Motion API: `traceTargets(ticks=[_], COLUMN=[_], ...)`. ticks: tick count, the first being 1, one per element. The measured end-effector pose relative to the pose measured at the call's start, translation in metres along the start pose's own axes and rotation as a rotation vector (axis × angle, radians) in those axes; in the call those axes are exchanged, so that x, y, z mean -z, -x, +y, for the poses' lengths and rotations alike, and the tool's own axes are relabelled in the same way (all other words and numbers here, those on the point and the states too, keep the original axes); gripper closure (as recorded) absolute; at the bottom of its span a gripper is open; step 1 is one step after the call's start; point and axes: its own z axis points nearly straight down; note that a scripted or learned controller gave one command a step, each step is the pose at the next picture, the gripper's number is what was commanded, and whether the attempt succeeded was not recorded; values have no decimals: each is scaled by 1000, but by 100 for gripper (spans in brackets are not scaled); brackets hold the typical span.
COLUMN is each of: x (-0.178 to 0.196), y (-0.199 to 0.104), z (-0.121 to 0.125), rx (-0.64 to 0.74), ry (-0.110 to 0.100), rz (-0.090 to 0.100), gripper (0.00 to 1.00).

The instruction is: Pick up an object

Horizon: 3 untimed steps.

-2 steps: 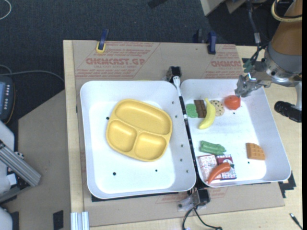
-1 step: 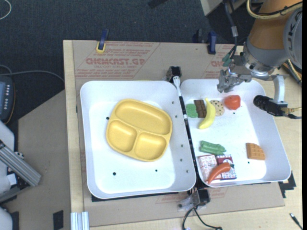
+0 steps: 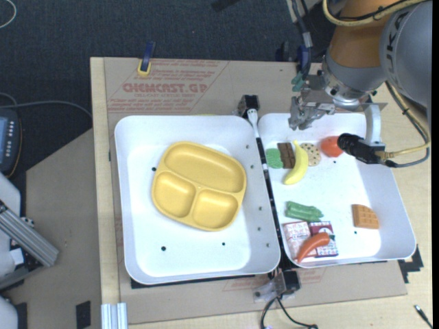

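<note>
One "CHEMCAST GP" board (image 3: 168,82) behind bins (image 3: 137,252).

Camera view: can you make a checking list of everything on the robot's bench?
Surface: two white bins side by side on a brown board.
Job's things: banana, red pepper, green pod, waffle, tomato, cookie in right bin.
Clutter: yellow divided tray in left bin.
Grippers: tool above right bin's far edge, holding nothing seen.
Cables: black cable at right.
Surroundings: dark carpet.
</note>
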Motion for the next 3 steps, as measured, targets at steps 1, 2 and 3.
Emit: traceTargets(ticks=[1, 2, 3], x=[-16, -20, -17], y=[-27, -28, -31], z=[-12, 3, -12], rx=[-3, -4, -7], ry=[-7, -1, -6], rz=[0, -2, -1], gripper=[100, 100, 100])
